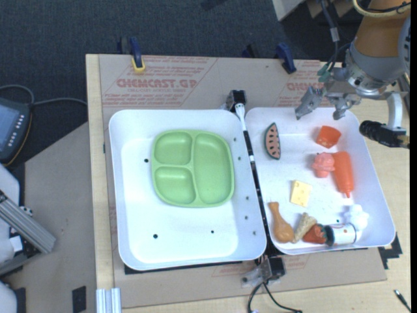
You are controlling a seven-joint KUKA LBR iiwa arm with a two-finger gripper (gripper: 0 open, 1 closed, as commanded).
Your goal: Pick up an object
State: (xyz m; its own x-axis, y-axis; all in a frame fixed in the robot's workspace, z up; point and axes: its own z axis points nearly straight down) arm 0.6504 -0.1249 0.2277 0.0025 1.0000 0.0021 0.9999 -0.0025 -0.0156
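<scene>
My gripper (322, 108) hangs open over the far edge of the right bin (384, 204), with nothing between its fingers. Just below it lies an orange-red block (328, 136). Further down are a pink toy (322, 164) and an orange carrot (344, 172). A watermelon slice (272, 141) lies at the bin's far left. A yellow cheese piece (300, 193) sits mid-bin. Along the near edge lie a chicken drumstick (281, 223), a tan piece (304, 226), a red piece (315, 235) and a white bottle (345, 232).
The left bin (130, 194) holds a green divided plate (193, 167). A black divider rail (248, 155) runs between the two bins. Blue clamps (137, 54) grip the far edge of the board.
</scene>
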